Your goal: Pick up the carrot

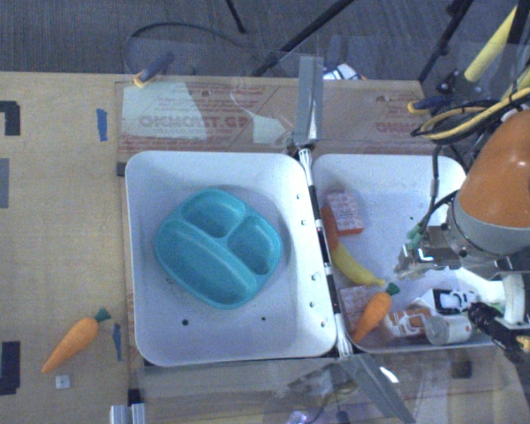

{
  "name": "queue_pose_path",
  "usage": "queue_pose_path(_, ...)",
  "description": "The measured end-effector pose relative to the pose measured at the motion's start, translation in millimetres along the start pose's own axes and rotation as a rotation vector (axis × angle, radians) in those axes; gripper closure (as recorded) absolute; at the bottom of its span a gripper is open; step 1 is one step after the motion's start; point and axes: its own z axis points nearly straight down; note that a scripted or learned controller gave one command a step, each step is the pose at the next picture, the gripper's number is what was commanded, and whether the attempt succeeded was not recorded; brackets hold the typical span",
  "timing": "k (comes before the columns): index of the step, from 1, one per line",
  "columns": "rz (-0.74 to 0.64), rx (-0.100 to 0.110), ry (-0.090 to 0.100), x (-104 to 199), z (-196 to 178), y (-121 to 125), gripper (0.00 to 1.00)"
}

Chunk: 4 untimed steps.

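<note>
Two carrots: one (372, 314) in right bin (397, 184), one (71, 343) on bench.

Arm (503, 193) hangs over the right bin (384, 179), where a carrot (372, 314) lies beside a banana (355, 270). Blue divided plate (218, 247) sits in the left bin (150, 237); another carrot (71, 342) rests outside on the tabletop (53, 237).

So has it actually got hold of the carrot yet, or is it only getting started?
Nothing looks done yet. A carrot lies in the right bin beside a banana, and another carrot lies on the bench, left of the left bin. In hand: the gripper hangs over the right bin, up and to the right of the carrot there, not touching it. Left: moving to it, gripping and lifting.
</note>
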Motion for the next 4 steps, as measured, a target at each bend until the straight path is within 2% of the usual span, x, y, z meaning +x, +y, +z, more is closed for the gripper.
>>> queue_pose_path(1, -0.075, 0.000, -0.001, 98, 4, 51, 1.00)
queue_pose_path(2, -0.076, 0.000, -0.001, 98, 4, 51, 0.00)
queue_pose_path(3, -0.123, 0.002, 0.000, 45, 4, 21, 0.00)
queue_pose_path(4, -0.166, -0.005, -0.001, -13, 84, 1, 0.00)
